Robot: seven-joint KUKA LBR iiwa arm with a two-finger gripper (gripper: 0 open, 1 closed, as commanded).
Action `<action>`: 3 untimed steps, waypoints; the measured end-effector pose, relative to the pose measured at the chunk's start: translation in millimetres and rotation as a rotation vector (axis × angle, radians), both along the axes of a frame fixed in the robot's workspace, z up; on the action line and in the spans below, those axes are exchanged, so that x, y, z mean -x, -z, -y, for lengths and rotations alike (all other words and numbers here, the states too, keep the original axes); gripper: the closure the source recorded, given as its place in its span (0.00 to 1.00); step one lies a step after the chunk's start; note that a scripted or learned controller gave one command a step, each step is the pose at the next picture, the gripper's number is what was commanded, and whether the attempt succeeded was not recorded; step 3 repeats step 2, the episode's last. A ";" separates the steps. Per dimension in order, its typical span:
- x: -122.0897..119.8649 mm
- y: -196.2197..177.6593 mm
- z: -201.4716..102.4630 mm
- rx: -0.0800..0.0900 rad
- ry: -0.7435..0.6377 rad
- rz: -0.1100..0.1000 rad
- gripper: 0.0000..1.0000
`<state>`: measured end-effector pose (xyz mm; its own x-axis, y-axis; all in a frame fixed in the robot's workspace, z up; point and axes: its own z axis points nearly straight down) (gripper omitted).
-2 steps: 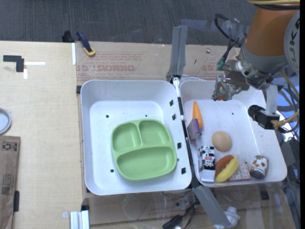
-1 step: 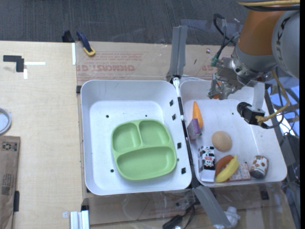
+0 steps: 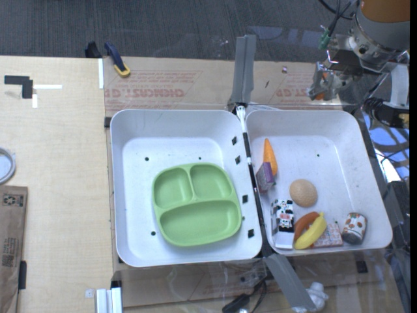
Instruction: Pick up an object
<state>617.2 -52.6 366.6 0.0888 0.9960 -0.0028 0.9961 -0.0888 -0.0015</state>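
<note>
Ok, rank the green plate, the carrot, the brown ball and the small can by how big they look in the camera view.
1. Green plate, by far the largest.
2. Carrot and brown ball: about alike, the carrot longer but thinner, so I won't rank them.
3. Small can, slightly smaller.

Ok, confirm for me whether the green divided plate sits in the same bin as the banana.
No: the green divided plate lies in the left bin, while the banana lies in the right bin.
</note>
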 end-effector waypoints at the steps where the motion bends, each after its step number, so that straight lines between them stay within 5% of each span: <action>1: -19.0 129.0 -40.3 -0.001 -0.065 -0.003 1.00; 2: -1.3 109.5 5.6 -0.001 -0.041 -0.001 1.00; 3: -1.3 109.5 5.6 -0.001 -0.041 -0.001 1.00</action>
